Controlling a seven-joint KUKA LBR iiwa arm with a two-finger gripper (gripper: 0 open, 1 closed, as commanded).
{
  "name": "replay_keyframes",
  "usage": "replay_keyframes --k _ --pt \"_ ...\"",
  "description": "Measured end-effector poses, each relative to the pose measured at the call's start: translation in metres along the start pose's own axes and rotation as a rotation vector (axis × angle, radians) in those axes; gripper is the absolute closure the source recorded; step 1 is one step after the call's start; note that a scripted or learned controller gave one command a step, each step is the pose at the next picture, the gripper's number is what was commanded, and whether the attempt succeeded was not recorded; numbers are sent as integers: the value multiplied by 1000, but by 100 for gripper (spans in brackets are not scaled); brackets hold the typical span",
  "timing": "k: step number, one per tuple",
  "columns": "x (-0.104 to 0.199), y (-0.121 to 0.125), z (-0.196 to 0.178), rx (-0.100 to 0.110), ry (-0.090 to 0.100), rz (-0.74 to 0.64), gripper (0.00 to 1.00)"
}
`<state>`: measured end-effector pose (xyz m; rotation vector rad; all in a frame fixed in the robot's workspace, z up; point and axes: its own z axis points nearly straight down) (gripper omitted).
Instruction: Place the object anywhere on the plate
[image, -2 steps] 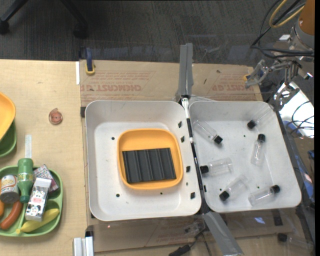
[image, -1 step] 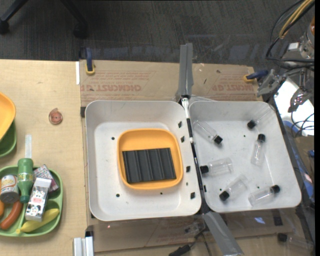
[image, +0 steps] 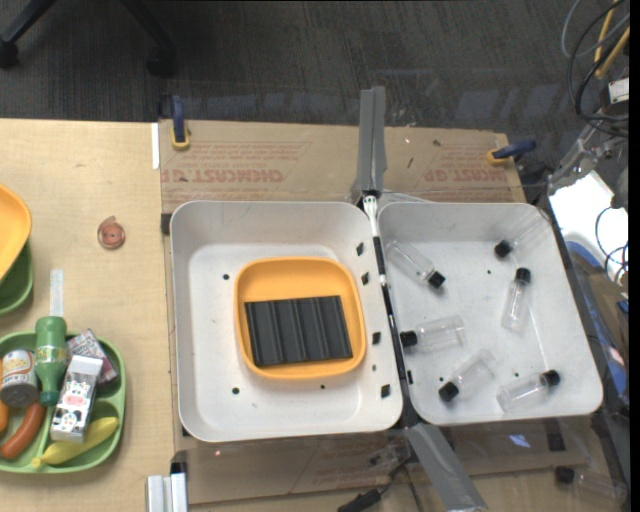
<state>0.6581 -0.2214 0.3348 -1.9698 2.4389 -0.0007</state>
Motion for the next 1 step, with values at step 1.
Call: replay_keyframes --k 1 --pt "2 13 9 -4 -1 -341 0"
